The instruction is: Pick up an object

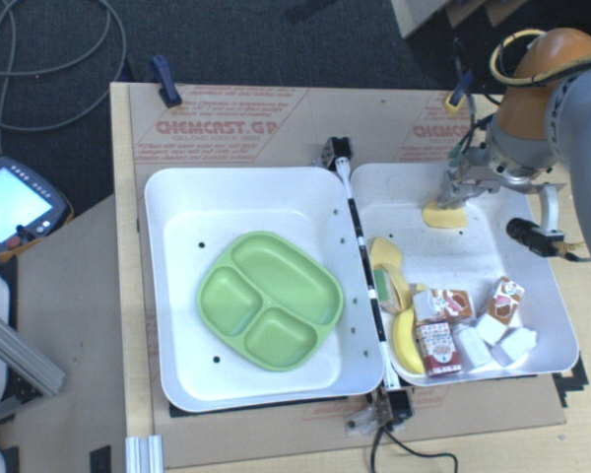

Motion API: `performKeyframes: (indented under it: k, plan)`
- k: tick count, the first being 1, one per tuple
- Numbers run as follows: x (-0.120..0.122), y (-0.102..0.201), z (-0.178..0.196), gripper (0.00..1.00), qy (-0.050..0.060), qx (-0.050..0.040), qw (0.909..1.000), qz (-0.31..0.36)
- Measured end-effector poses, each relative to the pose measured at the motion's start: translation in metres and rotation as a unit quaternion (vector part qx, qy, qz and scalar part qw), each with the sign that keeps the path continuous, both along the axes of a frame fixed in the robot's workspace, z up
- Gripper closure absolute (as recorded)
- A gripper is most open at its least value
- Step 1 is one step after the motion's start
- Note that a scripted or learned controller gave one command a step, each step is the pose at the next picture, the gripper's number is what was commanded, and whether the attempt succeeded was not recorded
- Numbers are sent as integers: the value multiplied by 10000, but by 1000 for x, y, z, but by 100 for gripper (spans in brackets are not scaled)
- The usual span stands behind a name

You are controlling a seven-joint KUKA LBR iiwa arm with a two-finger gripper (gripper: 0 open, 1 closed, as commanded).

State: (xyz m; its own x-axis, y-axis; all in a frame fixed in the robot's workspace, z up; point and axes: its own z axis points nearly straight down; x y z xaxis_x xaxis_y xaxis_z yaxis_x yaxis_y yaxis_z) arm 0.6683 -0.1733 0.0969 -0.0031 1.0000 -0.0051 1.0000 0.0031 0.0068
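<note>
Two shallow white bins sit side by side on the table [276, 116], a board printed with red lettering. The left bin [177, 205] contains a green divided plate [269, 300] with three compartments, lying flat near the bin's centre. The right bin [404, 190] contains the loose items. The arm [557, 97], grey with an orange band, enters from the right and ends over the far part of the right bin. The tool [456, 191] is lowered directly above a pale yellow block [444, 216], at or just touching its top edge; whether the tool is released or clenched cannot be determined from this view. Two bananas lie along the bin's left wall: a banana [386, 267] further from the camera and a second banana [405, 342] nearer. Just beside them, small cartons [443, 328] with red print cluster at the near edge, and white cubes [504, 339] lie at the near right corner.
</note>
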Motion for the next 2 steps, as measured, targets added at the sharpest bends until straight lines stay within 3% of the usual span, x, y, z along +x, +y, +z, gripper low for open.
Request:
performKeyframes:
  k: [1,2]
  plan:
    - [0,0,0,0,4,1,10000,-1]
    - [-1,32,-11,0,26,20,10000,-8]
